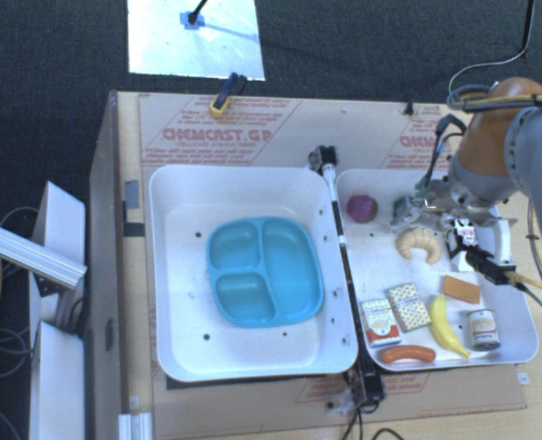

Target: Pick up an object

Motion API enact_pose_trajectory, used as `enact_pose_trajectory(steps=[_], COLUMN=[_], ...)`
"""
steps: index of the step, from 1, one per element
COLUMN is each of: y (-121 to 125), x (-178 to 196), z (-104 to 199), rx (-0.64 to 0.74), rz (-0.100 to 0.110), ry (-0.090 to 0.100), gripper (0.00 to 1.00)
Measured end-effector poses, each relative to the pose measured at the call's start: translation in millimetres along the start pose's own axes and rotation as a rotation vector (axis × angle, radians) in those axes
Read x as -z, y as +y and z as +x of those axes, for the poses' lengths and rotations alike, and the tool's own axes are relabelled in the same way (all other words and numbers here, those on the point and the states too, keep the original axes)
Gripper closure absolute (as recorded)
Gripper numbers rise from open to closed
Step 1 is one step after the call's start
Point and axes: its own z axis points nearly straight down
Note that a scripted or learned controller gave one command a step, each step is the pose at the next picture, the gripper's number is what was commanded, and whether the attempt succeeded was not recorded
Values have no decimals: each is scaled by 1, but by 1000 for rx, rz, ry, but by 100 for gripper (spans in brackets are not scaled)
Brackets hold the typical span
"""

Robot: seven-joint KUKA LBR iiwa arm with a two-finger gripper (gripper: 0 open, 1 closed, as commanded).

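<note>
A grey KUKA arm (pixel 514 154) with an orange band reaches in from the right over the right-hand white bin (pixel 527 342) on a counter (pixel 252 126) lined with printed brown sheeting. Its pincer (pixel 415 204) hangs low over the bin's upper part, just above a toy croissant (pixel 420 242) and to the right of a purple plum-like fruit (pixel 361 208). Whether the pincer is spread or pressed together cannot be told from this slant, and nothing can be seen held in it.

The objects to be picked lie scattered in the right bin. The croissant sits near the middle, close under the pincer. An orange wedge (pixel 461 289) lies toward the right wall. Below it stands a small tin can (pixel 482 328). A yellow banana (pixel 446 325) lies just left of the can, beside a patterned square packet (pixel 408 306) and a small red-and-white carton (pixel 379 320). A red sausage (pixel 407 355) rests along the near wall.

The left white bin (pixel 174 337) carries a light blue divided plate (pixel 264 270) with three compartments, set near its centre. A yellow-and-blue clip (pixel 226 94) lies at the counter's far edge, with a pale sheet (pixel 194 26) on the dark floor beyond.
</note>
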Motion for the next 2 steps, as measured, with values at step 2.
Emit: enact_pose_trajectory(steps=[2], y=[35], x=[0], z=[15], rx=[3], rz=[-2], ry=[0], gripper=[0])
